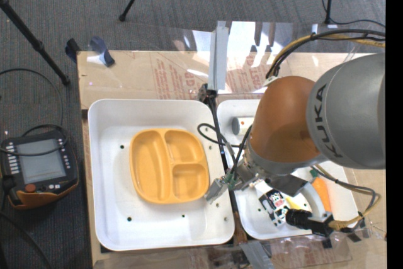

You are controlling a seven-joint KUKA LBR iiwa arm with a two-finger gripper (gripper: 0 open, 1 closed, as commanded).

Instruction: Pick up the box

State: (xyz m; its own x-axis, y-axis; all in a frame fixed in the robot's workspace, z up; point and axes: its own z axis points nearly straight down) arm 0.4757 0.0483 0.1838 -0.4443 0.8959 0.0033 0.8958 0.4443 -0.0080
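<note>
Tool: the tool (220,188) hangs under the orange wrist, over the wall shared by the two bins, its tip slanting toward the left bin.
Tool state: I cannot tell whether it is spread or pressed together, as the wrist and cables hide most of it. Nothing can be seen pinched in it.
Box: a small object printed in black and white, which I take to be the box (274,203), lies in the right bin (243,111) just beside the tool, on the side away from the left bin. It is partly under the arm (349,111) and appears to rest on the bin floor.
Near the box: an orange stick-like item (322,193) lies further along the same bin, with a white shape between it and the box. A small grey object (235,125) sits near the bin's far wall.
Left bin: the left bin (96,135) holds a yellow divided plate (169,164), lying flat and well apart from the box.
Tabletop: the brown tabletop (145,72) carries both bins.
Step in hand: by my reading this is the approach. The box is not yet gripped or lifted.
Next move: the tool should shift off the wall, centre over the box, and come down spread wide enough to straddle it. It should stay clear of the bin wall and the orange item.
</note>
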